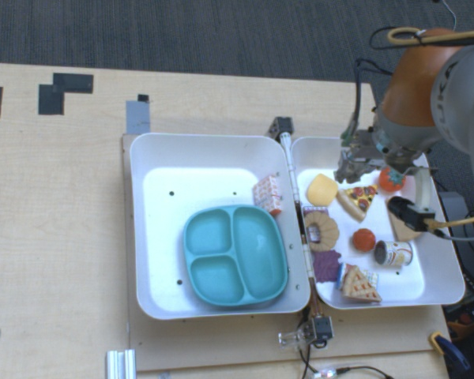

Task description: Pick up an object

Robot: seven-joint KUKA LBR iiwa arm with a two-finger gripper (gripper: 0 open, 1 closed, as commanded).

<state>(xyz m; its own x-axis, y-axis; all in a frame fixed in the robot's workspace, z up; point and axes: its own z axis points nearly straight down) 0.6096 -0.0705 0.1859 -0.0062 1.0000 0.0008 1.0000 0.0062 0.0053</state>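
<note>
My gripper (351,172) hangs over the back of the right bin (441,290), just right of a yellow cheese block (322,189) and above a pizza slice (357,200). I see nothing between its fingers. An orange-red fruit (390,180) lies right beside it, partly covered by the wrist. Further forward lie a round brown cookie (322,230), a red ball (363,239), a small can (393,253), a purple piece (326,265) and a sandwich wedge (359,284).
The left bin (154,212) holds a teal divided plate (235,255) and a small pink-and-white wrapped item (268,191) against its right wall. A brown flat board (403,226) lies near the right bin's right side. The arm covers the right bin's back right corner.
</note>
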